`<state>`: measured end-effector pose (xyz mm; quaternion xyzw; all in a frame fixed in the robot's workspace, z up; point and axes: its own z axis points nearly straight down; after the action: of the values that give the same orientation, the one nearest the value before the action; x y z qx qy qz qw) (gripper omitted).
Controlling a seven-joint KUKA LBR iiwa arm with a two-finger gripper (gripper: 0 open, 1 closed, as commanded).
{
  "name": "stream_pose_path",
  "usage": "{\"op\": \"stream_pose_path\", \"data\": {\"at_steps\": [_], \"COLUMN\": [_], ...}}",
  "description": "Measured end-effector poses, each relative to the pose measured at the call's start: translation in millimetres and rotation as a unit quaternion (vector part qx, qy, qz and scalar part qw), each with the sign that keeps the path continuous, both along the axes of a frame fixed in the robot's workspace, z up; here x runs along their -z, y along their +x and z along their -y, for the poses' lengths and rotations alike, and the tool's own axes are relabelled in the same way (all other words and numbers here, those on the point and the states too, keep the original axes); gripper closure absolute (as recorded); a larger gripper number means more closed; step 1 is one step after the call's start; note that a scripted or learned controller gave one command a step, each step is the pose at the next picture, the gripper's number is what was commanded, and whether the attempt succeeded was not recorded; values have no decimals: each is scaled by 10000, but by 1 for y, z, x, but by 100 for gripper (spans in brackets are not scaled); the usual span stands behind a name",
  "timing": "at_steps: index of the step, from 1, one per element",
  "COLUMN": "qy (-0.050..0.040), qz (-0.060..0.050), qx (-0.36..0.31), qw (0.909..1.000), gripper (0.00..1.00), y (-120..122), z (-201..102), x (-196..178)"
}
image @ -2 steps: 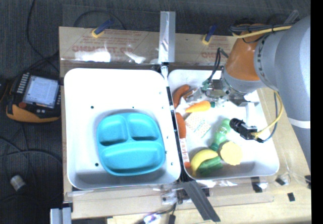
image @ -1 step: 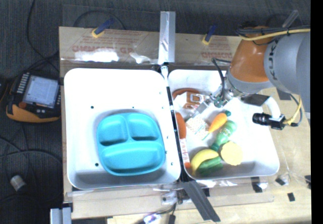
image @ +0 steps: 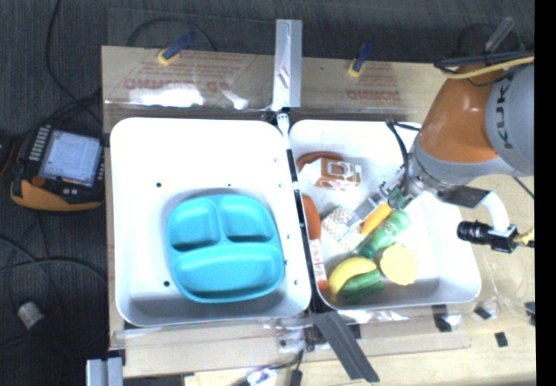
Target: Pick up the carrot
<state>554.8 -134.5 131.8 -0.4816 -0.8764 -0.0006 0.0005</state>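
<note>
The arm (image: 473,128) reaches in from the tabletop's right edge, its orange band above the right bin (image: 452,271). The claw (image: 395,195) is low over the middle of that bin, just above the heap of toy food; whether it is open or closed cannot be told from here, and nothing can be seen gripped in it.

The carrot (image: 312,217) lies along the right bin's left wall, a slim orange-red piece pointing toward the near and far edges, apart from the claw. Beside it sits a small checked packet (image: 339,221). A short orange-yellow piece (image: 375,219) and a green vegetable (image: 384,233) lie just beneath the claw. Toward the near edge rest a yellow round slice (image: 399,264) and a yellow-green fruit (image: 350,275). A printed packet (image: 330,171) lies near the far wall.

The left bin (image: 139,158) holds a blue sectioned tray (image: 226,245).
</note>
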Motion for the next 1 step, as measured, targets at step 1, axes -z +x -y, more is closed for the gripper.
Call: {"op": "stream_pose_path", "data": {"at_steps": [1], "qy": [-45], "qz": [216], "qx": [-742], "qw": [9970], "gripper": [0], "y": [-15], "z": [33], "x": [25]}}
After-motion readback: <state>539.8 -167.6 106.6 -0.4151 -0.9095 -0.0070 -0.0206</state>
